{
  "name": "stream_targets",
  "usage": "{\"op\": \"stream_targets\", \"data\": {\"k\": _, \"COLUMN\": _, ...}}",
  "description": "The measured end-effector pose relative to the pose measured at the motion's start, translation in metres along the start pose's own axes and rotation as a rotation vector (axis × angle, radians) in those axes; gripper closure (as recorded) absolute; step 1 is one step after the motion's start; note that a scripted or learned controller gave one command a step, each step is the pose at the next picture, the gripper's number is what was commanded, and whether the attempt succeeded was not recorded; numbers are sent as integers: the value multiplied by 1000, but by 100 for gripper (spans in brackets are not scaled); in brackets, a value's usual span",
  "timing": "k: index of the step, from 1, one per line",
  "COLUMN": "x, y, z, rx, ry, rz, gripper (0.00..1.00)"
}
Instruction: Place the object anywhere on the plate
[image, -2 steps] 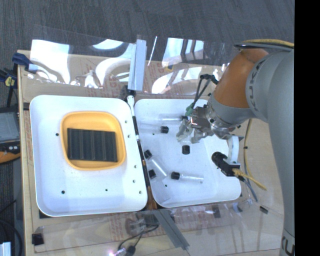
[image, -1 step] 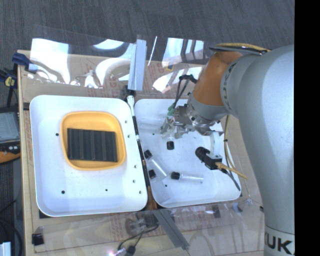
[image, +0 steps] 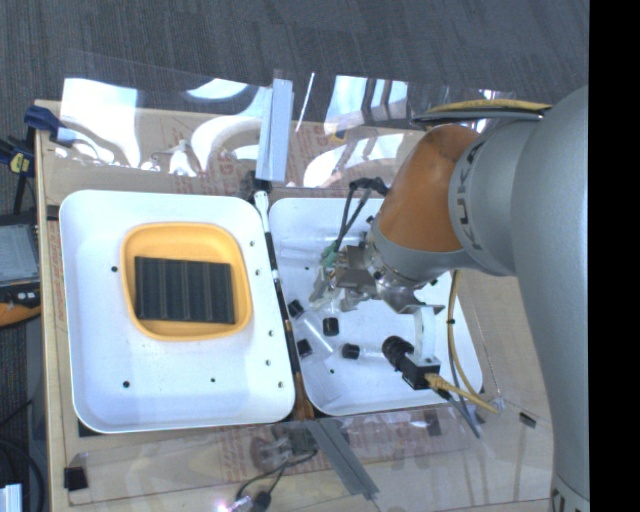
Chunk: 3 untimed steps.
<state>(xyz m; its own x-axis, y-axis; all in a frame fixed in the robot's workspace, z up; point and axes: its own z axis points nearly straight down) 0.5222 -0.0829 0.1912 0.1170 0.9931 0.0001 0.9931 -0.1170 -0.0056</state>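
A yellow plate (image: 184, 252) with a dark ribbed middle lies in the left white bin (image: 100, 380). My gripper (image: 333, 280) hangs low over the upper middle of the right bin (image: 300, 225), under the grey arm with its orange band (image: 425, 205). Several small black pieces lie on the right bin's floor just below and left of the gripper: one (image: 294, 307) near the left wall, one (image: 330, 325) right under the gripper, and others (image: 351, 351) further toward the front. A small green bit (image: 327, 258) shows beside the gripper. What sits between the gripper's tips is hidden.
A grey divider post (image: 274, 130) stands behind the seam between the two bins. The arm's bulk covers the right bin's right half. A clear pale strip (image: 312, 329) lies among the black pieces. Clamps and cables sit at the bench's left edge (image: 20, 150).
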Motion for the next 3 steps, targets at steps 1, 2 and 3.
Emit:
{"op": "stream_targets", "data": {"k": 1, "x": 51, "y": 39, "z": 0, "rx": -1, "ry": 0, "rz": -121, "gripper": 100}}
{"op": "stream_targets", "data": {"k": 2, "x": 50, "y": 39, "z": 0, "rx": -2, "ry": -1, "rz": -120, "gripper": 0}}
{"op": "stream_targets", "data": {"k": 3, "x": 63, "y": 126, "z": -85, "rx": -4, "ry": -1, "rz": -103, "gripper": 0}}
